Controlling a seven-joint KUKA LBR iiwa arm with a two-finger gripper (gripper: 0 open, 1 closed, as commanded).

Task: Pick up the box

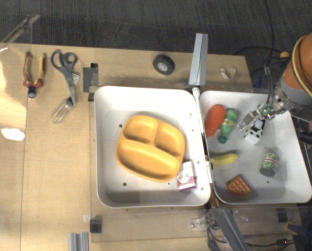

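Observation:
The box [187, 175] is a small pink and white carton. It lies in the left bin [108, 140] near the front right corner, wedged between the yellow divided plate [150, 146] and the bin wall. My gripper [253, 126] hangs over the back of the right bin [297, 171], well to the right of the box and beyond it. It is open, with nothing between its fingers. The arm's orange band [308, 56] enters from the upper right.
The right bin holds a red-orange vegetable [215, 119], a green bottle [226, 125], a banana [223, 159], a small green can [269, 162] and a brown item [238, 185]. Scissors [67, 75], pliers [33, 72] and a tape roll [164, 64] lie on the bench behind.

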